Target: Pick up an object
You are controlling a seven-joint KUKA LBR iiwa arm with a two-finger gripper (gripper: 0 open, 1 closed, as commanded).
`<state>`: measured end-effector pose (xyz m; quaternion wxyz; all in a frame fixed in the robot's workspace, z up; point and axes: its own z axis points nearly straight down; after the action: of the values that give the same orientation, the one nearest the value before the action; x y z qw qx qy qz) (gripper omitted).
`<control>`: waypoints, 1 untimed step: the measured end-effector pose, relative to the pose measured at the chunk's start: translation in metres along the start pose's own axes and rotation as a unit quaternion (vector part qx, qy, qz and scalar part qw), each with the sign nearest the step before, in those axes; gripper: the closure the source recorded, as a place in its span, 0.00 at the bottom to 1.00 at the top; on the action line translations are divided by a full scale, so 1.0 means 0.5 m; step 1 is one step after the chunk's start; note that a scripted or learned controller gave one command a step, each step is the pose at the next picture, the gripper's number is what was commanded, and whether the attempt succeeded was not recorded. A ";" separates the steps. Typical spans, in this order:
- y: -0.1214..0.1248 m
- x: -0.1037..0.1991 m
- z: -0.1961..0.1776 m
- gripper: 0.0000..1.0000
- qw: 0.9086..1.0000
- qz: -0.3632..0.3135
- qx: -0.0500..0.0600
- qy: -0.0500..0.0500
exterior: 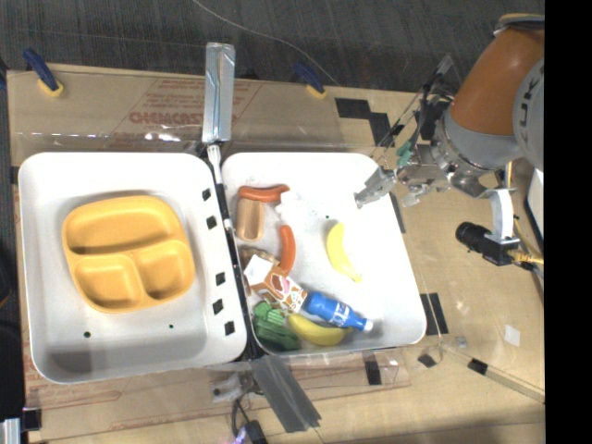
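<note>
Two bins: left white bin (37, 248) holds a yellow divided tray (128, 250); right white bin (393, 276) holds the loose items.
Candidate object: small yellow banana (343, 251), lying alone on bare bin floor in the right half, well apart from the clutter.
Other contents: a second banana (316, 331), blue bottle (337, 312), green item (274, 327), printed carton (276, 285), two sausage-shaped pieces (263, 192) (287, 246), tan cup (249, 217), crowded along the left wall and front corner.
Handling, judged: likely a light, rigid toy; smooth curved skin may slip. Grip across the thick middle, fingers square to its length.
Hand position: hand (368, 192) sits over the bin's upper right corner, above and just right of the banana, not touching it.
Hand state: cannot tell whether spread or pressed together; nothing visibly held.
Arm pose: reaches in from the right, wrist tilted down-left toward the bin.
</note>
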<state>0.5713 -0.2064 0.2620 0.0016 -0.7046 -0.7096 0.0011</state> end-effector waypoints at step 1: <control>0.033 0.059 0.207 0.00 0.988 0.156 0.003 0.001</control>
<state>0.5872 -0.1767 0.1586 0.0044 -0.8064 -0.5913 0.0027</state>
